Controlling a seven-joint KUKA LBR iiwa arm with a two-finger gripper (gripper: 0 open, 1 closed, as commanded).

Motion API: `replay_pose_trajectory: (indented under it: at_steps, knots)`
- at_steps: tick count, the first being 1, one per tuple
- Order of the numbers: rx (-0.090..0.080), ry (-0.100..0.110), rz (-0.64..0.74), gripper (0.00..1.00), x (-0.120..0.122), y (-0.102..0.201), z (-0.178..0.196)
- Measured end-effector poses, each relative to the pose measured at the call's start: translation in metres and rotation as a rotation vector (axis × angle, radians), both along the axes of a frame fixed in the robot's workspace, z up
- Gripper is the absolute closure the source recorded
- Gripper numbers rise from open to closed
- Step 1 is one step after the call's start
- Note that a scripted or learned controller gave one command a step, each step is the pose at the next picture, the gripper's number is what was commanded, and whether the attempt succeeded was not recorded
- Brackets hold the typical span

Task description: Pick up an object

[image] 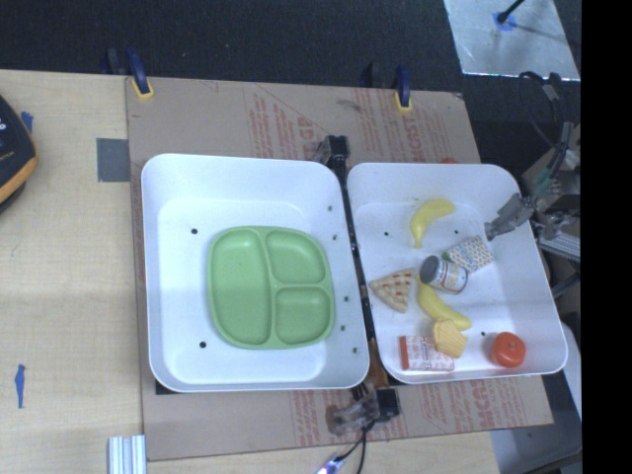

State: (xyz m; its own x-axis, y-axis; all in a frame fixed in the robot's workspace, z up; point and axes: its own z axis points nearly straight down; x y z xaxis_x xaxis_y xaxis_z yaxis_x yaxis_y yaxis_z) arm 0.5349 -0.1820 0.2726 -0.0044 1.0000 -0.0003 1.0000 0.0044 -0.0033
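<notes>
The right bin (446, 173) holds several small items. A yellow banana (431, 217) lies near its back. A tin can (456, 267) lies on its side in the middle. Left of the can is a pizza slice (393, 289), and a second banana (441, 307) lies below the can. Along the front are a red-and-white packet (425, 354), a yellow block (450, 340) and a red tomato (507, 350). My gripper (506, 217) sits low at the bin's right rim, just right of the can, with nothing seen in it.
The left bin (168, 196) holds a green divided plate (269, 286). Both bins rest on a cardboard sheet (257, 117) held by blue clamps (402, 82). A yellow-and-black device (12, 151) lies at the bench's left edge.
</notes>
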Motion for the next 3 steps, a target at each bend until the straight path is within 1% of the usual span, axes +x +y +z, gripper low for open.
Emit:
replay_pose_trajectory:
  at_steps: [1, 2, 3]
  knots:
    - [-0.002, -0.009, 0.003, 0.00, 0.047, 0.000, -0.177]
    - [-0.007, -0.012, 0.005, 1.00, 0.048, -0.002, -0.165]
    - [-0.003, -0.015, 0.002, 1.00, 0.044, -0.003, -0.173]
